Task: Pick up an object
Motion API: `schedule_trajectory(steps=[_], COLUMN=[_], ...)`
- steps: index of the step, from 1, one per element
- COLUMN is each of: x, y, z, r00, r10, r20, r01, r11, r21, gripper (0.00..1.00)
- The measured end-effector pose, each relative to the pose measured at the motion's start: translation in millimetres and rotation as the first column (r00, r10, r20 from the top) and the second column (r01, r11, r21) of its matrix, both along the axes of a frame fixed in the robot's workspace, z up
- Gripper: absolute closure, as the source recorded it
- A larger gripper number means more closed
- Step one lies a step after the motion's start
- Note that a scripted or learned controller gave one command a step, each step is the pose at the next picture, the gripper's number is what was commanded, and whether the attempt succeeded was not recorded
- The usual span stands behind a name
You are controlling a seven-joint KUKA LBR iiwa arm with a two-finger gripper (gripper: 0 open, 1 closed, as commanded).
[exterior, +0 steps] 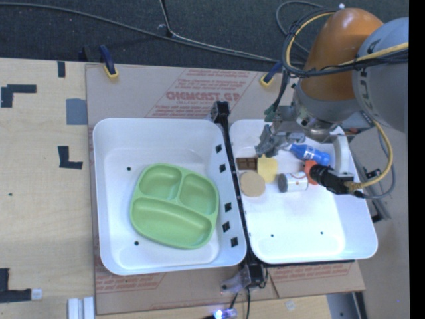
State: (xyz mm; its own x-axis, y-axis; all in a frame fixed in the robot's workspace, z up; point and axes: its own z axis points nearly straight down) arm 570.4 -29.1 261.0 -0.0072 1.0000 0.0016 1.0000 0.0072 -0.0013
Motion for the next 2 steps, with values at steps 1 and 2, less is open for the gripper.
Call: schedule_trajectory(steps=[1,2], x=[-1,-7], y=[56,106], z=[1,-20], r00=[1.0,1.0], r10=[0.0,-0.002], r20=[0.0,-0.002], r01=[0.0,0.002], r11=[1.0,1.0], r21=[-0.001,-0.002], gripper=[1.0,1.0])
